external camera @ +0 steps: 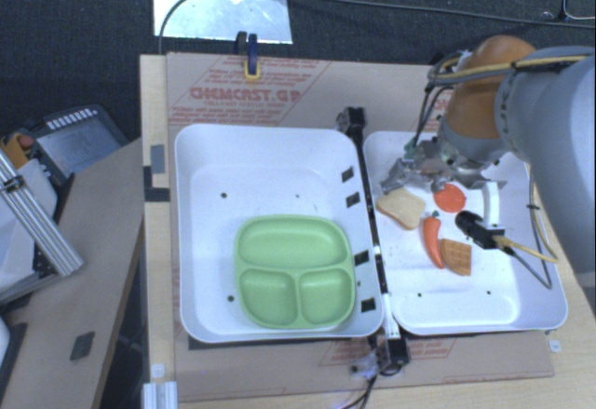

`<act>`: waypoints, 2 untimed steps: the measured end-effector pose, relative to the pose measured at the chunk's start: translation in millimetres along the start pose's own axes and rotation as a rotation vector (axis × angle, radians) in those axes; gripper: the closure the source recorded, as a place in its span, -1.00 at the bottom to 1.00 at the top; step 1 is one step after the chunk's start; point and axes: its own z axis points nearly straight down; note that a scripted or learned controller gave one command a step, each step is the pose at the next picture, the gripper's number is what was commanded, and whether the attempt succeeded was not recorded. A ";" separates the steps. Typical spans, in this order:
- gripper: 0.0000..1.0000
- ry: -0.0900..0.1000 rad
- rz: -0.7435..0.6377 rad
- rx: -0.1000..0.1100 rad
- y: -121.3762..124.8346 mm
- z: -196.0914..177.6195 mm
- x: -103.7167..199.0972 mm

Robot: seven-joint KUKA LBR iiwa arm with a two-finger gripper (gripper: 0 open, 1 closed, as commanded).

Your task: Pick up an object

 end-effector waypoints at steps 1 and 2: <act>1.00 0.000 -0.001 -0.001 0.3 -10.5 0.3; 1.00 0.000 -0.002 -0.002 -4.4 -72.8 1.6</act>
